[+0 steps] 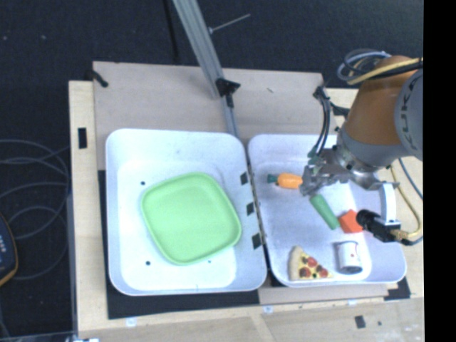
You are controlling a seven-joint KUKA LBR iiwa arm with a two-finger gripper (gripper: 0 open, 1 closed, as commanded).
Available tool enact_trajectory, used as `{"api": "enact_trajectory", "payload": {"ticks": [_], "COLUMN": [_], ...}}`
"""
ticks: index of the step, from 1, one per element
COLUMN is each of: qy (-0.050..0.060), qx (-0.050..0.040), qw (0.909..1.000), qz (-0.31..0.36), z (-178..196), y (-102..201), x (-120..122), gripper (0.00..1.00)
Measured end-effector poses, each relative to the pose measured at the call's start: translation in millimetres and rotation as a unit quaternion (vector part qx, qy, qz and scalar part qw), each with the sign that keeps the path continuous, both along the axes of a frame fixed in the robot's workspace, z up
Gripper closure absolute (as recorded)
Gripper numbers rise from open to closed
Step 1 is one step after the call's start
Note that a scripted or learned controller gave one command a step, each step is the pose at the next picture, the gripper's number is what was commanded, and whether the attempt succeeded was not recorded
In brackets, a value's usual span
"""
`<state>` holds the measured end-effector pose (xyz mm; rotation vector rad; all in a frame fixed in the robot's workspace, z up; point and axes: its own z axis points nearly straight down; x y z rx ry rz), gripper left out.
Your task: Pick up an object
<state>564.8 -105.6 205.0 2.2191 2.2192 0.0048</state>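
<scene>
Carrot (pixel 288 181), a small orange toy with a green stub at its left end, lies on its side in the upper part of the right bin (pixel 283 228), not far from the wall shared with the left bin (pixel 128 155). The hand (pixel 313 179) is right at the carrot's orange right-hand end. From this slanted overhead view I cannot tell whether it touches the carrot or hangs just above it, nor whether it is wide or narrow. The grey arm (pixel 376 116) with its orange band reaches in from the right over the bin's upper right corner.

Just below the hand lies a green stick-shaped piece (pixel 325 211), tilted so that it runs down to the right. An orange block (pixel 348 222) sits against its lower end. Nearer the front rim, a toy pizza slice (pixel 307 265) lies flat, and a white cup (pixel 348 256) lies just beside it on the right.

The left bin holds a pale green square plate (pixel 189 218), lying flat and turned a little, well apart from the other things. Both bins rest on the pale tabletop (pixel 285 98). A grey metal rail (pixel 199 35) slants down from the top edge to the gap between the bins.
</scene>
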Motion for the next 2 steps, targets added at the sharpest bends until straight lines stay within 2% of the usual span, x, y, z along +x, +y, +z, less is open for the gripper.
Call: {"api": "enact_trajectory", "payload": {"ticks": [1, 2], "qy": [0.000, 0.002], "qx": [-0.0002, 0.0002], "qw": [1.0000, 1.0000], "qz": [0.000, 0.001], "z": [51.0, 37.7], "y": [-0.6, 50.5], "x": [1.0, -8.0], "gripper": [1.00, 1.00]}}
